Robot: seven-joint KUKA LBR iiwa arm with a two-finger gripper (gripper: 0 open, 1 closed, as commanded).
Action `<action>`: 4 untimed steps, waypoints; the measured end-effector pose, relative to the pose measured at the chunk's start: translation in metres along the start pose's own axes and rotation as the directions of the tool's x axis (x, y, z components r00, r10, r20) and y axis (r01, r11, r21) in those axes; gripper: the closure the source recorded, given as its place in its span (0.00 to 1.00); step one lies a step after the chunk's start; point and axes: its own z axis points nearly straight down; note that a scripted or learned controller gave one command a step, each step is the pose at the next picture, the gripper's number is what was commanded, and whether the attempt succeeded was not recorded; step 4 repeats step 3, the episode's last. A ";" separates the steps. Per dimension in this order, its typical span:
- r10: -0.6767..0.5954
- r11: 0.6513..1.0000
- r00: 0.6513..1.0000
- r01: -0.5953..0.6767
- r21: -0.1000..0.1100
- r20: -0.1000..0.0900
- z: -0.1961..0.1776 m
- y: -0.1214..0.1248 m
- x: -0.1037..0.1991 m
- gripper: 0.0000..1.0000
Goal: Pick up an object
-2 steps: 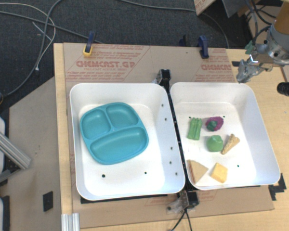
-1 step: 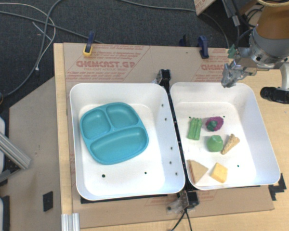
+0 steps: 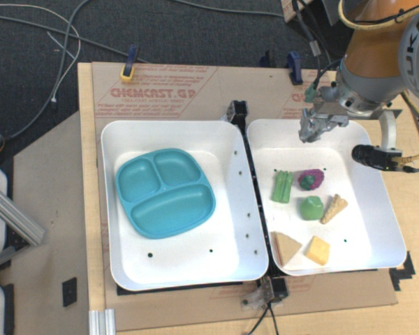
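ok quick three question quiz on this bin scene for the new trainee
1. True or false: the teal plastic divided plate lies in the right white bin.
2. Which item lies nearest the purple round toy? A) yellow cheese block B) green ridged stick C) tan wedge
3. Fill in: the end effector hangs above the ____ bin's far edge.

Key: 1 false, it lies in the left white bin; 2 B; 3 right.
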 end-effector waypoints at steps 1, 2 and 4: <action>0.001 1.000 1.000 -0.001 0.000 0.000 0.001 -0.024 0.038 1.00; -0.001 1.000 1.000 0.001 0.001 0.000 0.016 -0.051 0.086 1.00; -0.001 1.000 1.000 0.001 0.000 0.000 0.011 -0.078 0.132 1.00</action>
